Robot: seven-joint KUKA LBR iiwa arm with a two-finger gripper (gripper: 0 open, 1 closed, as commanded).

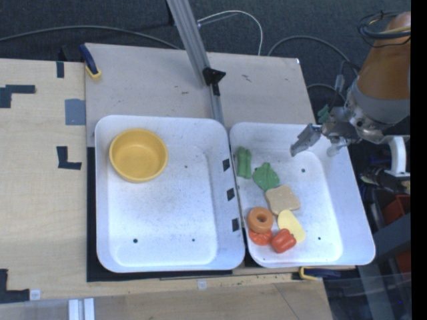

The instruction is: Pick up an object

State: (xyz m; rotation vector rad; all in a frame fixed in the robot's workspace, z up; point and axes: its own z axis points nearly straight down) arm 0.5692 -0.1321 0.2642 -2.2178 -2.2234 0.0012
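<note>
Now arm (383,79) reaches over rt bin (347,199).

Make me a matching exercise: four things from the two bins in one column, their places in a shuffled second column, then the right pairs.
Things:
1. yellow bowl
2. red pepper
3. doughnut
4. gripper

Places:
A. over the top right part of the right bin
B. upper left corner of the left bin
C. bottom of the food pile, nearest the right bin's front rim
D. beside the divide between the bins, below the green pieces

Pairs: 1-B, 2-C, 3-D, 4-A
</note>
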